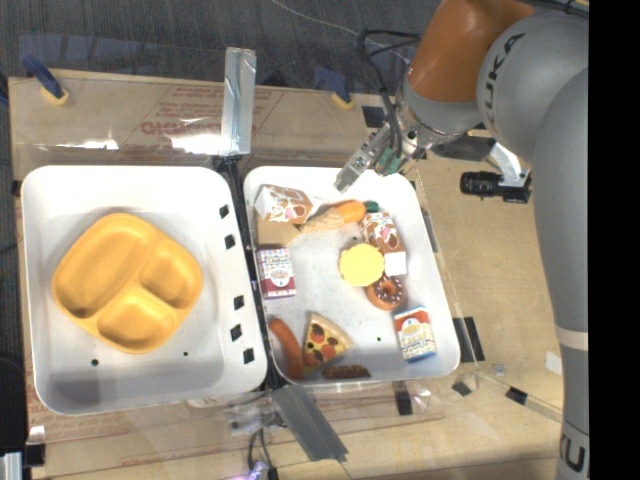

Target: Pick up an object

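On the left, a yellow tray (127,280) with three dips lay in the left bin (40,368). The right bin (330,313) held lots of toy food packed close together: a small red box (276,272), a red sausage (285,347), a pizza slice (324,340), a snack packet (283,205), an orange carrot (347,210), a round yellow piece (361,264), a donut (386,292) and a little carton (415,334). The hand (362,164) hung over the far rim of the right bin, just above the carrot and the packet, and held nothing. I could not tell if it was wide or narrow. Nothing was picked yet. The toys near the hand touched each other, so I think it could push one away or pinch two at once. The round yellow piece looked flat and smooth, so it could slip out. The hand was also close to the bin's rim and might bump it on the way down.
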`<state>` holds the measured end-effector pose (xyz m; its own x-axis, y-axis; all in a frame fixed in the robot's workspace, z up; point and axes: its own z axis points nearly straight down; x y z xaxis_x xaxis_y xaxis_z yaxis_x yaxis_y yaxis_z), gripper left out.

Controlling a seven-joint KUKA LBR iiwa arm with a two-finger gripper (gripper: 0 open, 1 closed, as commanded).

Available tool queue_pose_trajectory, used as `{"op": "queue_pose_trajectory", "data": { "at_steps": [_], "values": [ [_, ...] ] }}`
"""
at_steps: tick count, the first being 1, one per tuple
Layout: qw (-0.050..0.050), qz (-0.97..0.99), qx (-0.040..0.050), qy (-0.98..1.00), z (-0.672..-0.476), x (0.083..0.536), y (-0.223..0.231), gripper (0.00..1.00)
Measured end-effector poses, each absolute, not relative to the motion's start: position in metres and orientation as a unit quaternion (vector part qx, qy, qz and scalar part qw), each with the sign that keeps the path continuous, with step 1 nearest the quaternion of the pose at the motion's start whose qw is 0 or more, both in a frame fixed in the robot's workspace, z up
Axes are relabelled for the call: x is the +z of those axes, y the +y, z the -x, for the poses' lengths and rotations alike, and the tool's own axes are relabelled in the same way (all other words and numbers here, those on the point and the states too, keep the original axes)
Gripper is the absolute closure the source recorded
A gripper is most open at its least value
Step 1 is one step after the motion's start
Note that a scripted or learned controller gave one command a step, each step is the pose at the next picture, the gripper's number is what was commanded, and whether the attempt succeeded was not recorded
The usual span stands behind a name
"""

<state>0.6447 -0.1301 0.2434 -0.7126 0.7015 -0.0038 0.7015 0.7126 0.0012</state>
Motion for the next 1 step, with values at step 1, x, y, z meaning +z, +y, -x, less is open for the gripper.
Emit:
{"op": "queue_pose_trajectory", "data": {
  "at_steps": [1],
  "values": [
    [0.002, -0.487, -0.0005, 0.873, -0.6394, 0.3027, -0.1639, 1.00]
  ]
}}
